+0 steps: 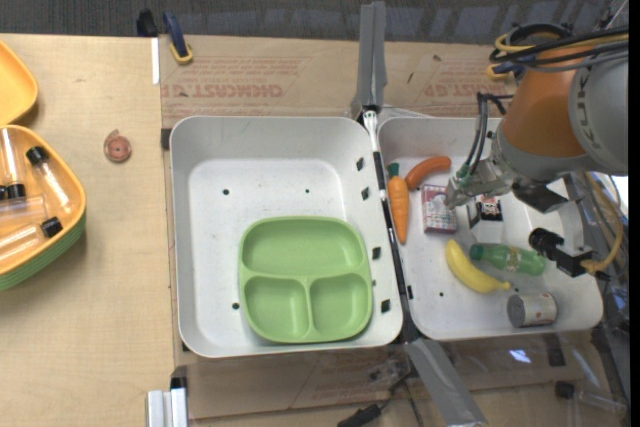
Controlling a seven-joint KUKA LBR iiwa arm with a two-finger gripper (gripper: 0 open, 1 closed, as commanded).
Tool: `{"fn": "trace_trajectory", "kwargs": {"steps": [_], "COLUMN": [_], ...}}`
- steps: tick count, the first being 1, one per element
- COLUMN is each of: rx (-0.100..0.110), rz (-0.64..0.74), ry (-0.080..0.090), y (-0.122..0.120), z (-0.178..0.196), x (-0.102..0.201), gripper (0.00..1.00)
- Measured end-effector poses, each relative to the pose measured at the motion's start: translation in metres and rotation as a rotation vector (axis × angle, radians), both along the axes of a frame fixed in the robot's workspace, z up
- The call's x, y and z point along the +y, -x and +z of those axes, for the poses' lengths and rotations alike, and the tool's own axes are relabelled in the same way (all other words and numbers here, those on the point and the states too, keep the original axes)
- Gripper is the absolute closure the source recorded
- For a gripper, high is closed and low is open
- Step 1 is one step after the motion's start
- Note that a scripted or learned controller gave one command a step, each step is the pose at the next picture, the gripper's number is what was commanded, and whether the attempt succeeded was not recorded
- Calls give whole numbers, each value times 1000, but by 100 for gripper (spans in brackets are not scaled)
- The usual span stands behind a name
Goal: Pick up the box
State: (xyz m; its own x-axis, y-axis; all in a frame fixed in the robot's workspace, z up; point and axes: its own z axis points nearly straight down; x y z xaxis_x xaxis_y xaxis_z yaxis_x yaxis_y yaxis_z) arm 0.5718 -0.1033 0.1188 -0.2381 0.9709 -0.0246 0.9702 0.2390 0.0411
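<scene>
Left of the box (438, 211), the left bin (200, 215) holds a green tray (305, 279). A carrot (398, 205) lies just left of the box (which lies in the right bin (440, 315)). The gripper (470, 187) hangs just right of it; its fingers cannot be made out. Banana (472, 269) and bottle (508, 259) lie below-right.

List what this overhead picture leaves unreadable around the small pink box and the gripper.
- Small pink printed box: printing too small and blurred to read.
- Two-finger metal gripper: fingertips blurred, so contact with the box is unclear.
- Grey can: label too small.
</scene>
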Motion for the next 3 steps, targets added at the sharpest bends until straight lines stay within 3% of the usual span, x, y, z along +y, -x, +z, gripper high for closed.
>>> {"fn": "trace_trajectory", "kwargs": {"steps": [1,2,3], "rx": [0,47,47], "rz": [0,72,74], "ry": [0,-11,-9], "y": [0,-22,-22], "z": [0,-27,-19], "x": [0,2,2], "gripper": [0,0,100]}}
